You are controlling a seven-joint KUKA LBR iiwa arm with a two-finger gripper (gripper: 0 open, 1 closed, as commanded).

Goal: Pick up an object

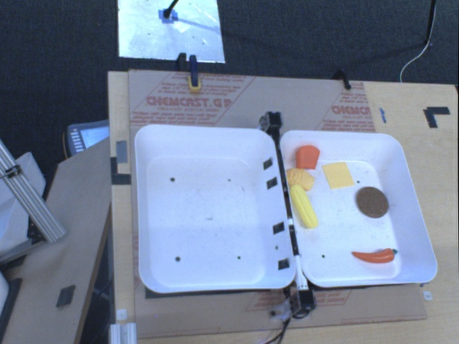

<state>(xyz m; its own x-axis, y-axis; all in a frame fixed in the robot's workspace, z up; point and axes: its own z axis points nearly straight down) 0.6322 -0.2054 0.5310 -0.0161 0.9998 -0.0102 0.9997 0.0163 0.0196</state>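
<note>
The right bin (412, 192) holds several toy foods. An orange-red block (308, 156) lies at its back left. Just in front of it sit a small yellow-orange lumpy piece (300, 179) and a yellow corn cob (304, 206), both close to the bin's left wall. A flat yellow square (338, 175) lies near the middle back. A brown round disc (372, 202) rests to the right of centre. A red-orange chilli pepper (374, 256) lies near the front wall.
The left bin (147, 192) stands beside the right one, joined by black clips (278, 206) along the shared edge. A shiny metal plate (170, 18) lies beyond the bench. A cardboard sheet (237, 99) underlies both bins. An aluminium rail (25, 196) slants at far left.
</note>
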